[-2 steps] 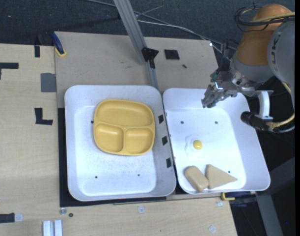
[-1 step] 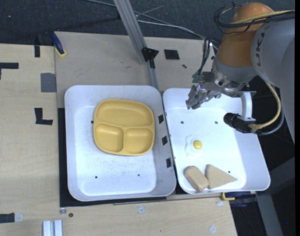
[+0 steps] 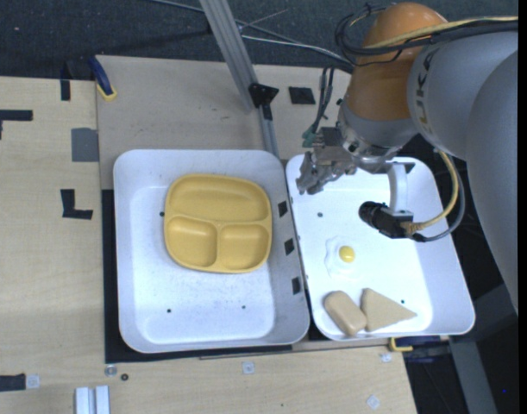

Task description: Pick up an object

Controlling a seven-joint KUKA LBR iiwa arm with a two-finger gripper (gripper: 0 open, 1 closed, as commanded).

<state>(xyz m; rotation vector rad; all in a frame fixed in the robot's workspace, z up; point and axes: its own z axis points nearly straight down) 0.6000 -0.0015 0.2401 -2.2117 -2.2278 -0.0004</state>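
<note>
Camera view: desk (image 3: 39,231) carries two white bins; left bin (image 3: 134,317) holds a yellow divided plate (image 3: 218,222); right bin (image 3: 436,291) holds a fried egg toy (image 3: 344,254), a bread roll (image 3: 344,312) and a tan wedge (image 3: 385,309) along its near edge, the roll and wedge just beside each other. Tool (image 3: 319,172) hangs over the right bin's far-left corner, well apart from all three; cannot tell its state; nothing visibly held. Judged: roll looks light, stiff, probably plastic; grip across its narrow width; egg too flat, likely slippery.
</note>
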